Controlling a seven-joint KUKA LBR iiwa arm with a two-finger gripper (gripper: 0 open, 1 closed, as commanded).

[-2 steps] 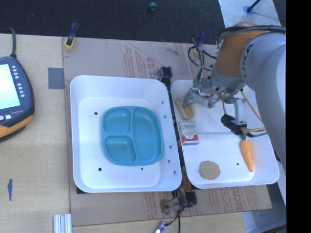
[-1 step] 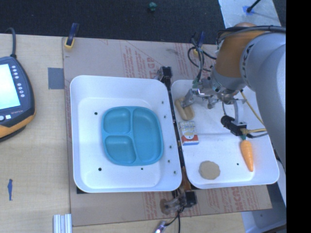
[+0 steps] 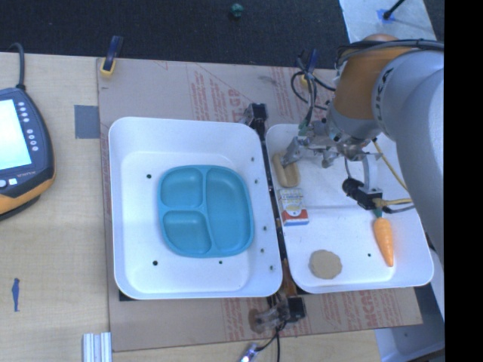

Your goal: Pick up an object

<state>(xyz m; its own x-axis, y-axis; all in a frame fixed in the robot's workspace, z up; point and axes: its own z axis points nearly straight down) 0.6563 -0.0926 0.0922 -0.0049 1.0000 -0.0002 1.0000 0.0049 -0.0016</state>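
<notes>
Grey arm (image 3: 407,89) bent over right bin (image 3: 407,274), gripper (image 3: 290,157) above bread piece (image 3: 287,173).

Blue divided plate (image 3: 205,210) in left bin (image 3: 128,138), right bin (image 3: 411,274) with carrot (image 3: 384,240), round cookie (image 3: 325,264), small carton (image 3: 293,207), bread piece (image 3: 287,172) beneath gripper (image 3: 302,151), teach pendant (image 3: 19,153) at left

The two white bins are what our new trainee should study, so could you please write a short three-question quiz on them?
1. True or false: the blue divided plate lies in the left bin.
2. Which lies nearest the right bin's front edge? A) carrot B) round cookie C) small carton
3. Fill in: the gripper is over the tan ___.

Key: 1 true; 2 B; 3 bread roll.
</notes>
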